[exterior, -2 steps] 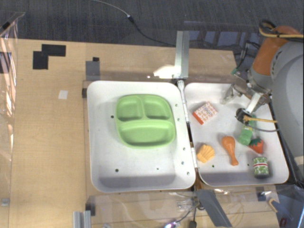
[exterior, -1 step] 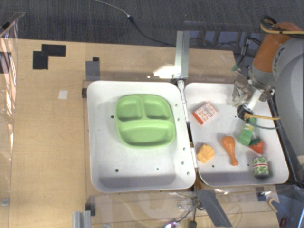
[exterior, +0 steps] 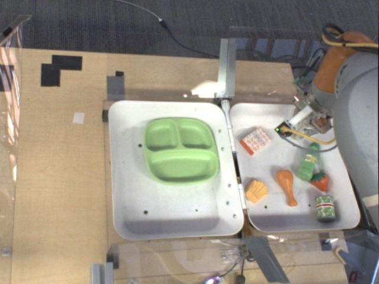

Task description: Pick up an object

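I saw green three-part plastic plate (exterior: 180,149) in left white bin (exterior: 127,206), gripper (exterior: 314,120) above right white bin (exterior: 278,213), grip unclear.

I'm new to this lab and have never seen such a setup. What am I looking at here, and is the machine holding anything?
This is one photo from a camera fixed above a wooden bench, looking down at a slant. The grey shape on the right is a robot arm. Its end effector hangs over the far side of the right white bin; whether it grips anything cannot be told. That bin holds small toy foods: a red-and-white box, a yellow waffle-like piece, an orange drumstick, a green bottle, a red piece and a green-and-white can. The left white bin holds a green divided plate.
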Controlling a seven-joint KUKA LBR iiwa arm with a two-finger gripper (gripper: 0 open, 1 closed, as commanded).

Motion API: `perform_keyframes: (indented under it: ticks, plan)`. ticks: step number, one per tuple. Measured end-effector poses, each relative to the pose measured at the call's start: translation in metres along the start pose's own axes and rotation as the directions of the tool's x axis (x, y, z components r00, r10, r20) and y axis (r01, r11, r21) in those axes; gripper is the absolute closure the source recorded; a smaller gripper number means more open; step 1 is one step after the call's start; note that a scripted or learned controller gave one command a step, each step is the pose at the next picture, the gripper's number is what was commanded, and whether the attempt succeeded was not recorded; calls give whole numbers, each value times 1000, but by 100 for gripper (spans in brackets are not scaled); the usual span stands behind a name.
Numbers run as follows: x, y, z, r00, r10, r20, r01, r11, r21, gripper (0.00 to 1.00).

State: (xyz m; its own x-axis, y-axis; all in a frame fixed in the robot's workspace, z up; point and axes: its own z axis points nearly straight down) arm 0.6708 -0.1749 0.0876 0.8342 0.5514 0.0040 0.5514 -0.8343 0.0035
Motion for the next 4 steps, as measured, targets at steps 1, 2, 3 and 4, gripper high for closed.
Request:
perform_keyframes:
  ticks: [1,2,3,4]
  plan:
    - [-16,-5,-1,932,363,-1,-363,932,0,100]
    - [-23,19,0,931,365,1,-365,931,0,100]
    - [-22,20,0,932,362,1,-362,932,0,100]
    - [-22,20,0,932,362,1,-362,932,0,100]
